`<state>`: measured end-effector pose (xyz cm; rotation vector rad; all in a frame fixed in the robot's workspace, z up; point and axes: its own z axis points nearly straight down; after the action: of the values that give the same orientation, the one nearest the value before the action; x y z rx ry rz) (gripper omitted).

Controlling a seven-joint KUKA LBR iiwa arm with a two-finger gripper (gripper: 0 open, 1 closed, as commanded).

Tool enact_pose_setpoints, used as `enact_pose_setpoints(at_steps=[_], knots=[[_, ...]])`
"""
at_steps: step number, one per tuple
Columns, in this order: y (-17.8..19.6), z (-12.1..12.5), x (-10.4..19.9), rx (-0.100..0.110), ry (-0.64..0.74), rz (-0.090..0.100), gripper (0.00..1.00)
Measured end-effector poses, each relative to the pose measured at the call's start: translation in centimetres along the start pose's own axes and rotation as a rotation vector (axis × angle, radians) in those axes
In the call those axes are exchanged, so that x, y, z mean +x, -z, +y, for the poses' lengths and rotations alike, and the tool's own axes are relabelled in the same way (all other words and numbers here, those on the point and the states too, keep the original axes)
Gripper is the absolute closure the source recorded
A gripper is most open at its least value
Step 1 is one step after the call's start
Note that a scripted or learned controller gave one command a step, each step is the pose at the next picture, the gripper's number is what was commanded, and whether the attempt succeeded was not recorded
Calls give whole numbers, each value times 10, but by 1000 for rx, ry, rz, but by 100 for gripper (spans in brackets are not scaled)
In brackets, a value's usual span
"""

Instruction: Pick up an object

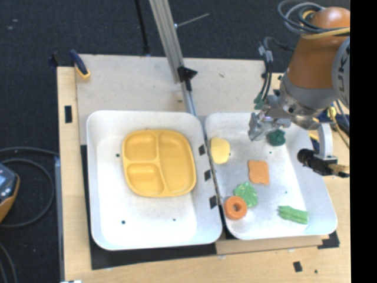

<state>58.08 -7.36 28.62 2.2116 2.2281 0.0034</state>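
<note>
My gripper (257,132) hangs over the far part of the right bin (312,187), under the grey and orange arm. A small dark green round piece (275,138) lies just to its right, close to it; whether they touch I cannot tell. Nearer the front of this bin lie an orange flat piece (258,172), a green leafy piece (246,193), an orange ring (236,207) and a green pod (293,214). A pale yellow piece (220,150) rests against the bin's left wall.
The left bin (100,217) bears a yellow divided plate (159,161). A metal pole (171,40) rises slantwise from between the two bins at the back. A blue and yellow clamp (79,63) sits at the bench's far left corner.
</note>
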Motion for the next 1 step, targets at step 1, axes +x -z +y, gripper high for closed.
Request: enact_pose_setpoints(at_steps=[1], knots=[[2,13,50,0,0,0,100]])
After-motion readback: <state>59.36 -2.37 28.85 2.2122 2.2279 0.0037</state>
